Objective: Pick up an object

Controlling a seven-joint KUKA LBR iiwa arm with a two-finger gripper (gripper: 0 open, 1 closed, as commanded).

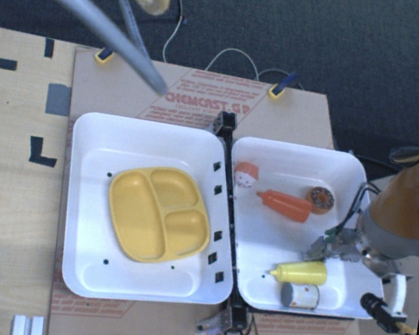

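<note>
The gripper hangs low in the right bin, just above the yellow bottle; I cannot tell its state. A small can lies beside the bottle, with an orange bottle farther back. The yellow divided tray sits in the left bin.

Yellow tray, orange bottle, yellow bottle.

A brown cardboard sheet lies under both bins, pinned by a yellow clamp and a blue clamp.
</note>
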